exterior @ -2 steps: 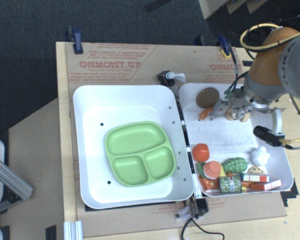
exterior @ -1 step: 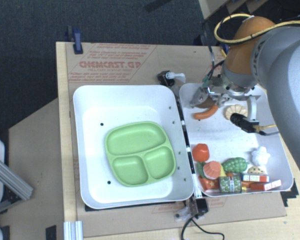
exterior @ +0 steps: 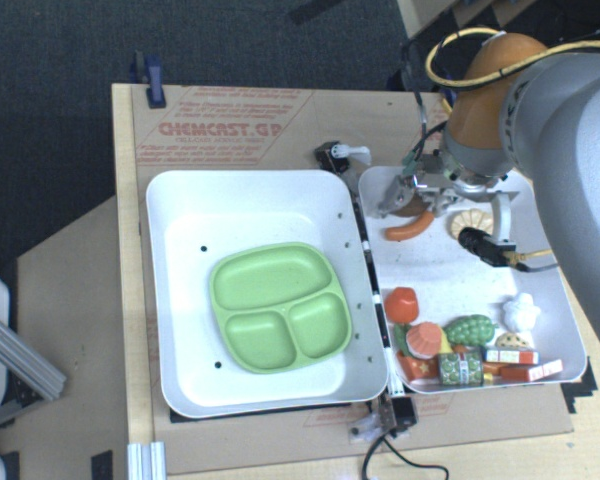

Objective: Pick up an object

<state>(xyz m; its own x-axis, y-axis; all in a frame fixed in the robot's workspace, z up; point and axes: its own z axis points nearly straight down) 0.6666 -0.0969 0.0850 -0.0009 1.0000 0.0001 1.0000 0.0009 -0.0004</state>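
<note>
My gripper (exterior: 412,194) hangs low over the far left corner of the right bin (exterior: 550,298), under the orange-banded wrist. An orange sausage (exterior: 408,229) lies just in front of it on the bin floor, and something brown shows right at the gripper's tip. A round tan cookie (exterior: 473,219) lies a little to the sausage's right. Nearer the front of this bin are a red piece (exterior: 402,304), a green bumpy piece (exterior: 470,329), a white piece (exterior: 521,311), a small green can (exterior: 461,369) and several other food toys.
The left bin (exterior: 180,208) holds a green divided plate (exterior: 278,304). A divider rail (exterior: 368,268) runs between the two bins. The big grey arm (exterior: 570,148) covers the right bin's far right corner. A small black-and-white fixture (exterior: 338,154) stands behind the bins.
</note>
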